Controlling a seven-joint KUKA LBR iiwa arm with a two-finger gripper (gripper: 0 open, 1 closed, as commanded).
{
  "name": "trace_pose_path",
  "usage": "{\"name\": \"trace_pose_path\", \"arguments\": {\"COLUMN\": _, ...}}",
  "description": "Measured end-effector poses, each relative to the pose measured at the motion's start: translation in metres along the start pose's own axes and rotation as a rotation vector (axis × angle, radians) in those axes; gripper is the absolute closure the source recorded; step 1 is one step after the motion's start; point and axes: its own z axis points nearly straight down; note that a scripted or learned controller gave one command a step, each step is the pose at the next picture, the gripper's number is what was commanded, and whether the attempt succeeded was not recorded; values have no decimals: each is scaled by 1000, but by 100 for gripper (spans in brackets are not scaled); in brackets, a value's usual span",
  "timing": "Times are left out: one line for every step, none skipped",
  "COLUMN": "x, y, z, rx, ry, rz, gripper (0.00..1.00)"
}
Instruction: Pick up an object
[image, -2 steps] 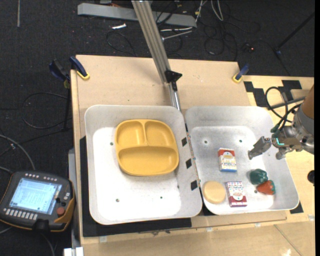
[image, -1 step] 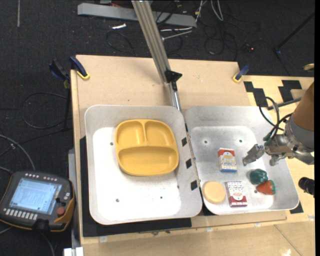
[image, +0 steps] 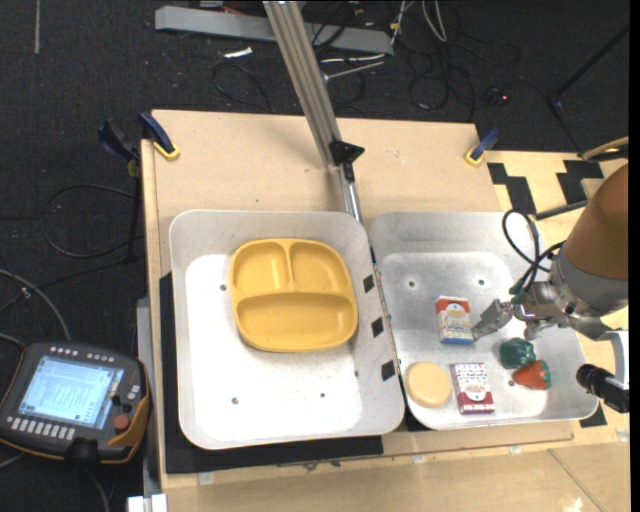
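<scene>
From the overhead camera, the right bin (image: 440, 250) keeps most of its open floor along the far half, while its near half is crowded. A small carton with a red top (image: 454, 320) stands toward the middle, a round tan disc (image: 428, 384) lies near the bin's left wall, and a red-patterned box (image: 473, 388) lies just beside the disc. A dark green piece (image: 517, 351) and a red strawberry-like piece (image: 533, 375) sit close together near the right rim. The left bin (image: 200, 400) holds a yellow divided plate (image: 294, 293), with bare floor all round it. Both bins rest on a tan board (image: 250, 160) with black floor and cables beyond. The gripper (image: 503, 313) hangs over the right bin between the carton and the green piece; how far its fingers are parted cannot be told, and nothing is seen between them
</scene>
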Motion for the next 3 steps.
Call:
{"name": "trace_pose_path", "arguments": {"x": 1, "y": -11, "z": 56, "rx": 2, "ry": 1, "rz": 1, "gripper": 0}}
{"name": "trace_pose_path", "arguments": {"x": 1, "y": -9, "z": 43, "rx": -4, "ry": -1, "rz": 0, "gripper": 100}}
{"name": "trace_pose_path", "arguments": {"x": 1, "y": -15, "z": -17, "rx": -9, "ry": -3, "rz": -2, "gripper": 100}}
